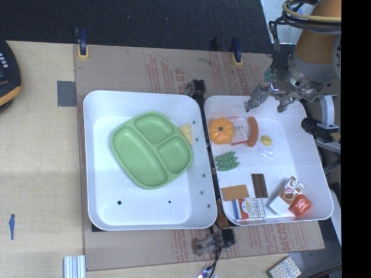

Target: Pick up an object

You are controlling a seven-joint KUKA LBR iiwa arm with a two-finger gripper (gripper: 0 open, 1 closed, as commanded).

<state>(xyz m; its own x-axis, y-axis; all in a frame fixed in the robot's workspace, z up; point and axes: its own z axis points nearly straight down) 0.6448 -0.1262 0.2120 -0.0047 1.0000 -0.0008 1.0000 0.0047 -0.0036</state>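
Hovering tool [269, 98], fingers spread, nothing held, over right bin [316, 155] far edge; pumpkin [221, 131] nearby, lower-left.

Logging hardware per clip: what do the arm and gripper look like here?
The arm has a rounded orange section over a grey body, with yellow and black cables looped above it. The gripper is dull grey metal with two slim fingers, and dark mechanical parts sit around the wrist.
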